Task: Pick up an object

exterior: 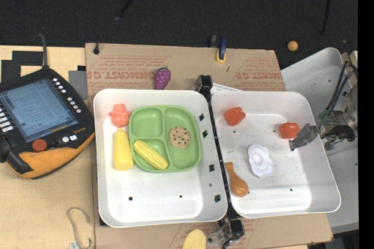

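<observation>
Two white bins side by side on the tabletop, and the action sits over the right bin point(318, 183). The pincer point(304, 137) comes in from the right edge, its dark tip low at the bin's right side, just beside a small red-orange piece point(288, 130) lying on the bin floor. Whether the pincer is spread or pressed together, I cannot tell from this angle; nothing shows between its tips.

Also in the right bin: a red pepper-like toy point(234, 116) at the far left, a white fried-egg toy point(260, 160) near the middle, and a brown drumstick point(236, 180) at the near left, all well apart from one another.

Over in the left bin point(152, 207), a green divided plate point(165, 139) holds a yellow corn cob point(151, 154) and a chocolate-chip cookie point(180, 137). Just left of the plate lies a yellow bottle point(122, 150), with a pink toy point(119, 116) at its far end.

Outside the bins, a purple grape bunch point(162, 78) rests on the cardboard at the far side, and a control pendant point(41, 119) sits on the tabletop to the left.
</observation>
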